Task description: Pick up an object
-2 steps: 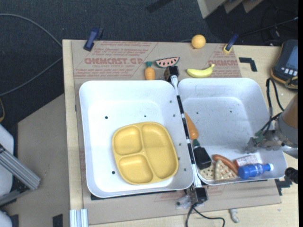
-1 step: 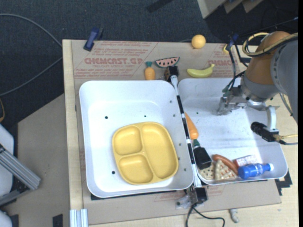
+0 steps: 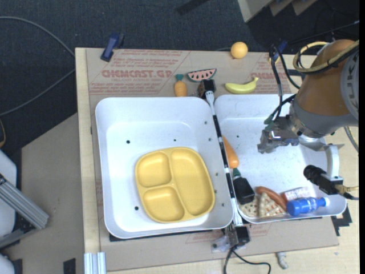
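The grey two-finger gripper (image 3: 272,141) hangs over the shallow white right-hand bin (image 3: 251,110); its opening cannot be told, and nothing shows in its grasp. Against that bin's near wall lie a blue plastic bottle (image 3: 307,205), a waffle-patterned toy slice (image 3: 263,206) and a black block (image 3: 242,189).

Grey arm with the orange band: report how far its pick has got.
Done: the arm's two-finger gripper is over the right white bin. In hand: nothing seen between its fingers. Left: the whole pick. The blue-capped plastic bottle, waffle-patterned toy slice and orange toy carrot lie in that bin; the yellow divided plate sits in the left bin.
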Motion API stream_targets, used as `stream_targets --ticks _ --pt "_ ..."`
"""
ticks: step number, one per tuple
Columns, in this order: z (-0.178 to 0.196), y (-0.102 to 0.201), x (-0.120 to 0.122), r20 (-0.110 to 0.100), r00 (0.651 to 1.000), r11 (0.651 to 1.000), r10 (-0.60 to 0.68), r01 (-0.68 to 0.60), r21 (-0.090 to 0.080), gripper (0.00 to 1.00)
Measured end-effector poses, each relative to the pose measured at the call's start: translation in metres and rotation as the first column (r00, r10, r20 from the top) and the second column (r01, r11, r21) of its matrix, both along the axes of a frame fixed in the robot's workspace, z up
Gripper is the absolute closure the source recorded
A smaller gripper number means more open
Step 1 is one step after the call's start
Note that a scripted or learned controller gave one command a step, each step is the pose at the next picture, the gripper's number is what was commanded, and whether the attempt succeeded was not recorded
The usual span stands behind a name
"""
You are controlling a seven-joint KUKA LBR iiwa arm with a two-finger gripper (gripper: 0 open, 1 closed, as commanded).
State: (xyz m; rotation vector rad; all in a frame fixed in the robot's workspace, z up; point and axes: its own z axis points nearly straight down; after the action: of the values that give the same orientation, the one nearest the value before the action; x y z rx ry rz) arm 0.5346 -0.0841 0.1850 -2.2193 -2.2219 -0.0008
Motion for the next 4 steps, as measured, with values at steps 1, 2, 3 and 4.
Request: stream_targets --ticks 1,2,3,4 --pt "-0.001 0.044 -0.003 -0.002 1.000 1.000 0.000 0.000 0.001 1.00" --pt "-0.001 0.119 -0.024 -0.003 1.000 1.000 0.000 0.000 0.001 1.00" --pt "0.018 0.036 -0.001 0.002 1.000 1.000 -0.002 0.002 -0.003 1.00" --pt "-0.001 0.083 0.033 0.002 1.000 1.000 0.000 0.000 -0.001 1.00"
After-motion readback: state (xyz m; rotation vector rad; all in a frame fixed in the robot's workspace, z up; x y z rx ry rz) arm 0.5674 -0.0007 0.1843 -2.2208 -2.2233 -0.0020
